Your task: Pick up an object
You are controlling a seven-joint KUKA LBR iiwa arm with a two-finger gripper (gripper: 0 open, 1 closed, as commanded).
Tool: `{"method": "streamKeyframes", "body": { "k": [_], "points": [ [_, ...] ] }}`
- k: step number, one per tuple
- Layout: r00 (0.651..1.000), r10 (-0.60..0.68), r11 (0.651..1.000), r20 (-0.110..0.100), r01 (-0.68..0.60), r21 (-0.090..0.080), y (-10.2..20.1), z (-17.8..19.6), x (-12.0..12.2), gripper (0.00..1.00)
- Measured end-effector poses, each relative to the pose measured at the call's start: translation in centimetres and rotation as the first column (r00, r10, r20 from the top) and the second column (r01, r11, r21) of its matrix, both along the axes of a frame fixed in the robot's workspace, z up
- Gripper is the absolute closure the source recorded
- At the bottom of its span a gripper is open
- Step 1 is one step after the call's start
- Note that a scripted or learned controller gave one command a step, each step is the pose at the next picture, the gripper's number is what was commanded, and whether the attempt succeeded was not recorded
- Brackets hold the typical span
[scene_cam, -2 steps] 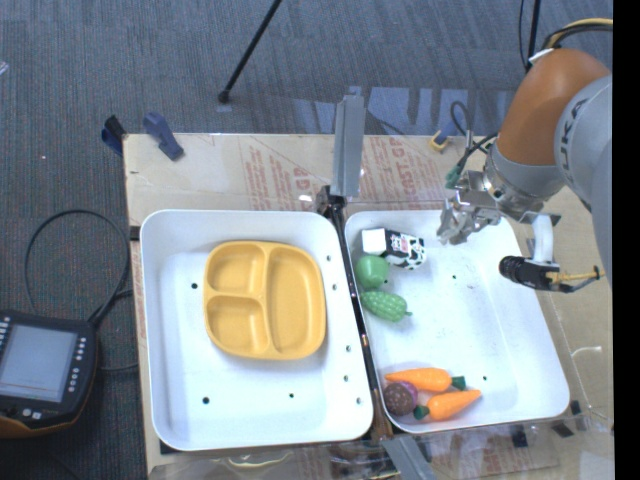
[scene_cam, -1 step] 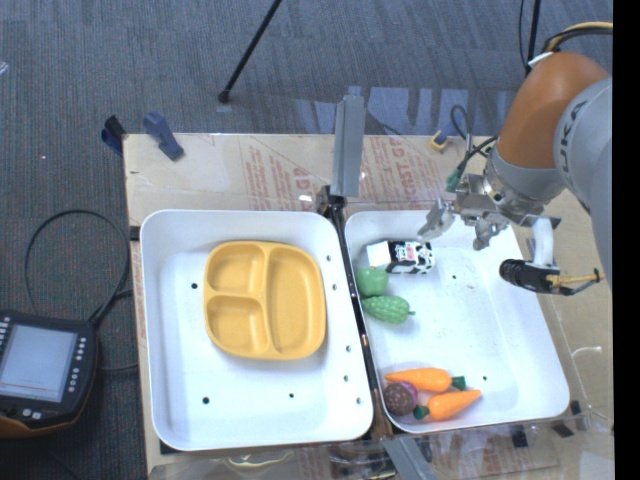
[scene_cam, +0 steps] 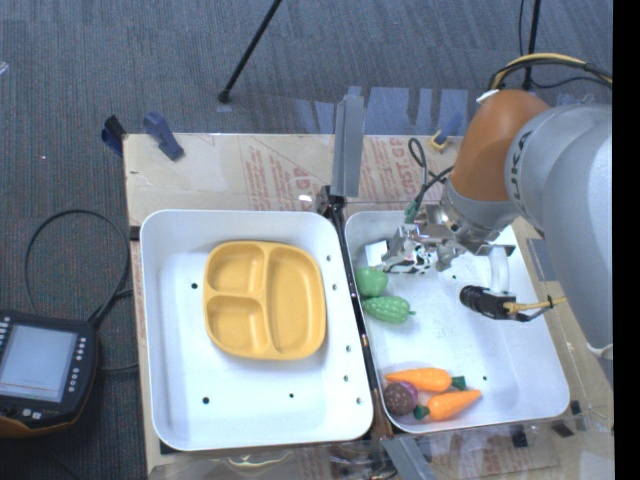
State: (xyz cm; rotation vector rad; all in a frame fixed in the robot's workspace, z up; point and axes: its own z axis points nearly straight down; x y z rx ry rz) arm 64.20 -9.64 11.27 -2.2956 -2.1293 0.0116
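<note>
My gripper (scene_cam: 404, 254) is low over the far left part of the right bin (scene_cam: 520, 353), reaching in from the right. Just below and left of it lies a round green toy vegetable (scene_cam: 371, 281), close to the gripper tip. A bumpy green toy vegetable (scene_cam: 388, 309) lies beside that one, nearer the front. At the bin's front edge are two orange carrots (scene_cam: 424, 378) (scene_cam: 453, 404) and a dark purple round piece (scene_cam: 400, 398). I see nothing held in the gripper.
The left bin (scene_cam: 170, 368) holds a yellow divided plate (scene_cam: 265, 298) in its middle. A raised divider (scene_cam: 350, 288) separates the two bins. The grey arm with its orange band (scene_cam: 495, 143) crosses the right bin's far right corner.
</note>
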Motion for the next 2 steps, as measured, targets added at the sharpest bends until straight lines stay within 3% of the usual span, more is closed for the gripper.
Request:
{"method": "streamKeyframes", "body": {
  "k": [1,2],
  "points": [
    [0.981,0.192,0.981,0.013,-0.192,-0.002,2.4,7.5,0.3,0.0],
    [0.937,0.35,0.937,0.007,-0.35,0.001,-0.3,4.3,0.2,0.0]
  ]
}}
